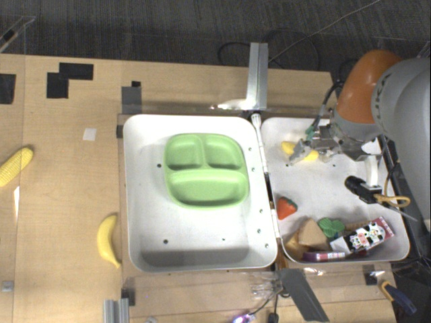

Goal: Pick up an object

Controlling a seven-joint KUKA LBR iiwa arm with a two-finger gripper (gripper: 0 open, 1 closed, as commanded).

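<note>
In the camera view, the claw [315,142] is low in the right bin [337,200], near its top wall. A small yellow toy [299,151] sits right at the claw's tip, touching it or almost. I cannot tell if the claw is apart or together, or if it has the toy. This looks like the grabbing step. Next, the claw needs to squeeze the toy well and lift straight up. Further down from the claw lie a red strawberry [287,208] and a green toy [330,226]. To its left, in the other bin, sits a green tray [204,169].
</note>
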